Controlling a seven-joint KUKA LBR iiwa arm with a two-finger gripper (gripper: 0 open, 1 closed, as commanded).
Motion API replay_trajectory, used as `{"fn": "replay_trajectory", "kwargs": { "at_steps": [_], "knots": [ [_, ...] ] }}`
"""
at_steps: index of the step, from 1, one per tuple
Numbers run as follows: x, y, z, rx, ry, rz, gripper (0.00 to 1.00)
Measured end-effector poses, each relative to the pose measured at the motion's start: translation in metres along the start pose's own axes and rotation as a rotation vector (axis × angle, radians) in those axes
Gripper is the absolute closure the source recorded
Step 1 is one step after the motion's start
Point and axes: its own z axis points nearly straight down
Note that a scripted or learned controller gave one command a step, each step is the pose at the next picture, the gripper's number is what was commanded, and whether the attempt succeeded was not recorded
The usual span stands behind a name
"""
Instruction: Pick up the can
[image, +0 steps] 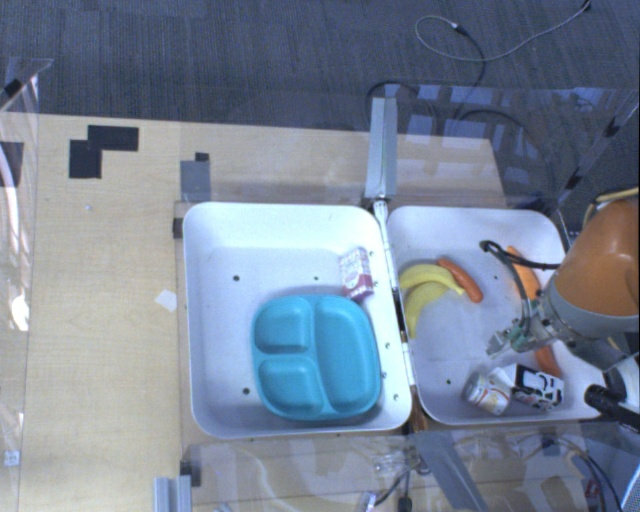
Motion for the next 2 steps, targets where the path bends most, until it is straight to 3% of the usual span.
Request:
{"fn": "replay_trajectory", "kwargs": {
  "at_steps": [1, 2],
  "knots": [
    [-0.028, -0.013, -0.035, 0.004, 0.002, -0.246, 1.00],
    [0.020, 0.008, -0.150, 0.002, 0.002, -0.584, 1.00]
  ]
}}
